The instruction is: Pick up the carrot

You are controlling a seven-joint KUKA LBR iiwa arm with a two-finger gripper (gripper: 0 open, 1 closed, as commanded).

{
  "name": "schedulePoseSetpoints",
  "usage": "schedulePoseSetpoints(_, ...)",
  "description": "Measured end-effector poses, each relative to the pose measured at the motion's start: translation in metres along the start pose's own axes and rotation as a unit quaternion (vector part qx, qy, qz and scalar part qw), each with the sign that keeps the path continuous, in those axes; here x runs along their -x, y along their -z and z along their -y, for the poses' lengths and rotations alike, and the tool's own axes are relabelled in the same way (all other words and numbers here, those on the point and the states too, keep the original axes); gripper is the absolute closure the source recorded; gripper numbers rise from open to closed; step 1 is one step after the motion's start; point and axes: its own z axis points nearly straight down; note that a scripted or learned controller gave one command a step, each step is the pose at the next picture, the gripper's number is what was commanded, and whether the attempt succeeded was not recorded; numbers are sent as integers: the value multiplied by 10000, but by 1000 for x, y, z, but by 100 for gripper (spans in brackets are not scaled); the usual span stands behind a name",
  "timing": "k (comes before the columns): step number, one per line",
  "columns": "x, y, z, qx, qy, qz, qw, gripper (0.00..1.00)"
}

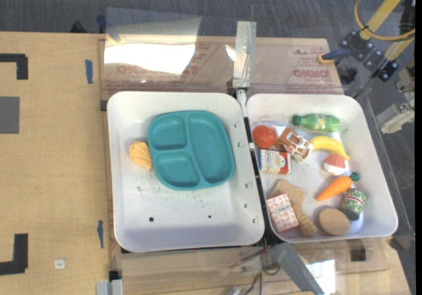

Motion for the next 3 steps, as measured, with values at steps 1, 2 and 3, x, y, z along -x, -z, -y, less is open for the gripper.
schedulePoseSetpoints(1,-1,-22,87,120,1229,-4,9924,100)
schedulePoseSetpoints(2,-1,-21,87,116,2742,9,9616,100)
schedulePoseSetpoints(3,0,-8,89,75,2725,14,9621,100)
